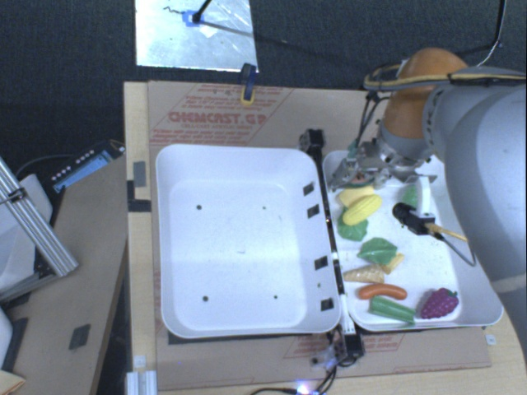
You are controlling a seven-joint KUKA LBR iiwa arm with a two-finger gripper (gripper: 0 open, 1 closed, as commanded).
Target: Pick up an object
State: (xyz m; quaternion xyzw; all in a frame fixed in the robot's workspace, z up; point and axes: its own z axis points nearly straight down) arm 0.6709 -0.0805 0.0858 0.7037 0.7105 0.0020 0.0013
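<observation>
Yellow toy corn (361,210) is seen in right bin (473,303), far-left corner, just beneath gripper (356,171). Judged light, rigid, slick plastic; best pinched across its middle. Jaw state cannot be told.

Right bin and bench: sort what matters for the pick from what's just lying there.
Job:
gripper
yellow corn
purple grapes
orange carrot
green pepper
right bin

Lying about:
left bin
blue clamp
silver sheet
</observation>
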